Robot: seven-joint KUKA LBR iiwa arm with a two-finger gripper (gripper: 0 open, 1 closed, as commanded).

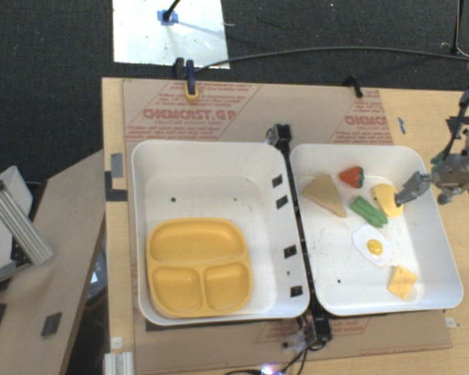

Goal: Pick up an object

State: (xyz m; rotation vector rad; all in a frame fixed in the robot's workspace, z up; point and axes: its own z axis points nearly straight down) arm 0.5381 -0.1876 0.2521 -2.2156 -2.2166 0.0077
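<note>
The right bin holds several toy foods: a tan bread wedge, a red strawberry, a green pod, a pale yellow slice, a fried egg and a cheese cube. My gripper hangs over the bin's right rim, open. One dark finger reaches the right edge of the yellow slice. The other finger sits just outside the rim. Nothing is between them.
The left bin holds a yellow divided plate. A black divider runs between the bins. A white sheet lies at the back, and cables cross the cardboard base.
</note>
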